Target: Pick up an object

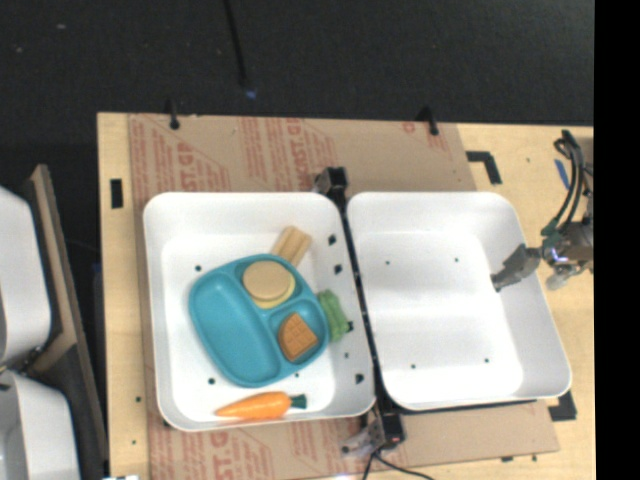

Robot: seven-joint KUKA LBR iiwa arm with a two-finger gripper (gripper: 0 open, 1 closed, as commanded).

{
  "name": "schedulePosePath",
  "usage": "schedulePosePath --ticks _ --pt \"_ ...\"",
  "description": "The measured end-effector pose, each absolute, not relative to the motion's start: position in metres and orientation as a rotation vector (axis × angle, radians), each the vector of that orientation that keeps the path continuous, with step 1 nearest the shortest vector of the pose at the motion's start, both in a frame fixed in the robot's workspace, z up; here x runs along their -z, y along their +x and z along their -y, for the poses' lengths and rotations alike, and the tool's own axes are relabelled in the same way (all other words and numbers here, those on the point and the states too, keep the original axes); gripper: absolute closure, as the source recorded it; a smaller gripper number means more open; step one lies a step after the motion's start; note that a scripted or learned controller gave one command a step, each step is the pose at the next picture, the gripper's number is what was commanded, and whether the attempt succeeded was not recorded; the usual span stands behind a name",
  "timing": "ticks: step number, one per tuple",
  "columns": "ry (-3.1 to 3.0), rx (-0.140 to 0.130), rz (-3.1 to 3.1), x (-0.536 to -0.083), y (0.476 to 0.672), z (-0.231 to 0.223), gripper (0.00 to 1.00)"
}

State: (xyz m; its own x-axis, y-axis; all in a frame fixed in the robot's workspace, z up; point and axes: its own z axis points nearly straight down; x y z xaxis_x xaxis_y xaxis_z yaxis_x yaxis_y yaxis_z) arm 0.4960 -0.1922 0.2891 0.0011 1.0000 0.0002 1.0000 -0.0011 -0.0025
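Observation:
In the left bin [165, 268] lies a blue divided tray [230, 328] holding a round tan cookie [269, 281] and a brown waffle-like square [298, 336]. A tan wooden block [292, 242] leans at the tray's upper edge, and a green piece [333, 315] pokes out at its right side. An orange carrot [260, 405] lies near the bin's front wall. My gripper [520, 265] sits at the right rim of the right bin [440, 368], far from all these objects, with nothing visibly between its fingers.
The two white bins meet at a black divider clip [331, 180]. They rest on a cardboard sheet [230, 158] over the wooden bench. Cables [570, 183] hang at the right edge by the arm. A white unit [20, 268] stands off the bench's left.

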Motion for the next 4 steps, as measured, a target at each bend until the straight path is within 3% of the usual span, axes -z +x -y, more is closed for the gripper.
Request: schedulePosePath --ticks 1,4 --pt "-2.223 0.001 2.222 -0.291 0.497 0.192 0.0" --pt "-2.22 -0.002 2.219 -0.14 0.499 0.185 0.0"
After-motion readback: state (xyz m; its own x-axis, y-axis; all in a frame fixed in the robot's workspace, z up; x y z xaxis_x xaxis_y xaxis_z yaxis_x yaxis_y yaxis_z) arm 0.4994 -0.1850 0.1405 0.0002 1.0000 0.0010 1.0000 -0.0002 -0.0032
